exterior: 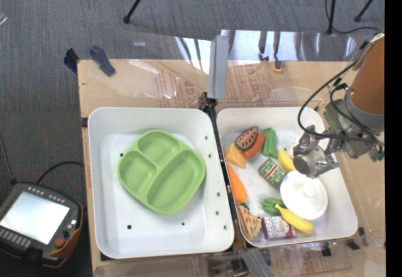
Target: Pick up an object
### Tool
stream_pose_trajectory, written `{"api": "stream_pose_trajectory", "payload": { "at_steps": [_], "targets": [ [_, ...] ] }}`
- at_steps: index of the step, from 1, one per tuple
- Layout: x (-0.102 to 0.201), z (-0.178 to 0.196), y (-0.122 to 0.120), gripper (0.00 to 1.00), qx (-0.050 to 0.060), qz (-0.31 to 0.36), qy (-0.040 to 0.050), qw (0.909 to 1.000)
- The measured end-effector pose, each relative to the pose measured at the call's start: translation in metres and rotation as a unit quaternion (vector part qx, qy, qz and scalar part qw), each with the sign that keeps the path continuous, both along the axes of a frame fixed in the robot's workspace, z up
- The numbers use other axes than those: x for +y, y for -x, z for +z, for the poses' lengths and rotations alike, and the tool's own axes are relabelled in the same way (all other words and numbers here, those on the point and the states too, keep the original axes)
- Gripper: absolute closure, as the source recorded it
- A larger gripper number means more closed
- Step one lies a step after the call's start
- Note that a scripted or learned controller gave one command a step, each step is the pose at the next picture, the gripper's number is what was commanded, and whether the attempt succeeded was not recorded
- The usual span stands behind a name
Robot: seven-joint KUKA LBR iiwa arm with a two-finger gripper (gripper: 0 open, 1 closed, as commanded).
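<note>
1. Toy food fills the right bin (347, 210): a watermelon slice (246, 138), a hot dog (254, 146), a green pepper (270, 141), a cheese wedge (235, 156), a carrot (237, 185), a green carton (272, 171), a pizza slice (249, 222), a small pouch (277, 227) and two bananas, one (286, 160) near the claw and one (294, 218) at the front.
2. A white lidded bowl (304, 195) stands in the same bin, touching the front banana.
3. The claw (308, 163) hangs over the right bin, just above the bowl's far edge and beside the upper banana. Whether its fingers are apart or together cannot be told, and nothing shows between them.
4. The left bin (103, 232) holds a green divided plate (161, 171), lying flat near its middle.
5. Both bins sit side by side on the bench (144, 84). A tablet (34, 220) lies on the floor at the lower left.
</note>
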State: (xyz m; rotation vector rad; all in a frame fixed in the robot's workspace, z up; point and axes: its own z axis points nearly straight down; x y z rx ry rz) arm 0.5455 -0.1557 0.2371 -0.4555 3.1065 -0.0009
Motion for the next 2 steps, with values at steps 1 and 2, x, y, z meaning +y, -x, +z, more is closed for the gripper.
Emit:
{"api": "stream_pose_trajectory", "payload": {
  "at_steps": [1, 2],
  "targets": [
    [0.002, -0.001, 0.000, 0.00, 0.001, 0.001, -0.0012, 1.0000],
    [0.045, -0.141, -0.031, 0.00, 0.009, -0.027, -0.0036, 0.9996]
  ]
}}
